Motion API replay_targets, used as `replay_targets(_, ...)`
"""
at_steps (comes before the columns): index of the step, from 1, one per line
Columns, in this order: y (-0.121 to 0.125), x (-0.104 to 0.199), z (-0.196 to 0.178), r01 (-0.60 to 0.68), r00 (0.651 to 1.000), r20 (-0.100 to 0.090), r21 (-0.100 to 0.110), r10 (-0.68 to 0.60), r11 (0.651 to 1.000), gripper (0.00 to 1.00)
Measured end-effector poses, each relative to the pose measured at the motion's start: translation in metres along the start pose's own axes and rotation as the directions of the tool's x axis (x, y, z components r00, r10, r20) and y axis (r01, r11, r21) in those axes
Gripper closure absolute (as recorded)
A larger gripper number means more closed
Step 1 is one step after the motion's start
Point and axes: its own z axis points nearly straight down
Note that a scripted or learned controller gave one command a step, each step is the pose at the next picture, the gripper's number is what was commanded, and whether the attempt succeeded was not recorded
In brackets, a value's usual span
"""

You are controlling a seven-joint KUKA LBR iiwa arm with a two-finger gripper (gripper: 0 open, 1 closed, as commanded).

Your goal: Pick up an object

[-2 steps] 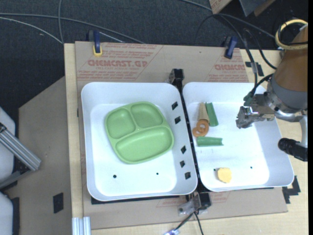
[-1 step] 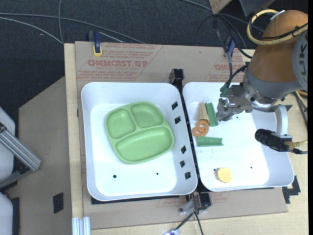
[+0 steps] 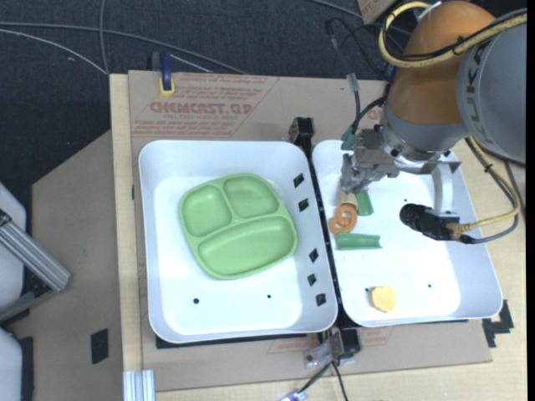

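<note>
My gripper (image 3: 354, 184) hangs low over the far left part of the right bin (image 3: 468, 286), reaching down from the grey and orange arm. Just below its tip lies a small orange ring-shaped piece (image 3: 343, 220), with a short green piece (image 3: 365, 204) beside it to the right. A longer green stick (image 3: 359, 241) lies a little nearer the front. A small yellow lump (image 3: 383, 298) sits near the front of the same bin. I see nothing lifted off the bin floor.
The left bin (image 3: 167, 299) holds a green divided plate (image 3: 239, 225) at its middle. A ridge with black clips (image 3: 316, 224) separates the two bins. The arm's body covers the far right corner of the right bin.
</note>
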Motion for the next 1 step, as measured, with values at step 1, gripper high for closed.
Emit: replay_targets(1,0.0211,0.0422,-0.0004,0.000,1.000,-0.001,0.000,0.000,1.000,1.00)
